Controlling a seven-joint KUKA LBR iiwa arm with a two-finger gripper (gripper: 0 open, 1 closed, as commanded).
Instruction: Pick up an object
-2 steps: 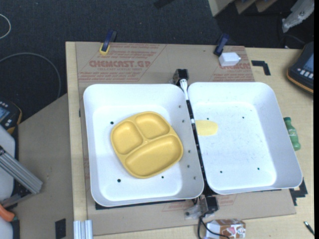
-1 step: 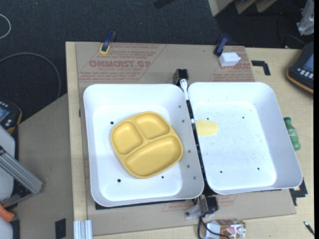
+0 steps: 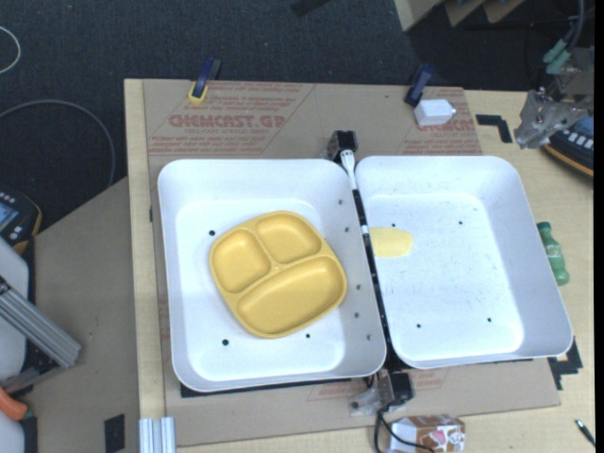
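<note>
Dark carpet surrounds the counter [image 3: 142, 253], whose top is a brown cardboard sheet printed with red lettering. Two shallow white bins sit side by side on it, touching along their inner rims. Left bin [image 3: 179, 328] holds a yellow divided plate [image 3: 276, 274], three compartments, lying flat near the bin's middle, turned at a slant. Right bin [image 3: 510, 328] holds a small pale yellow flat piece [image 3: 391, 243], lying against the bin's left wall near the shared rim. Gripper [image 3: 545, 121] is at the upper right, outside both bins and well apart from the plate and the yellow piece; whether its fingers are spread or together cannot be told. A green marker [image 3: 553, 251] lies just beside the right bin's outer edge.
</note>
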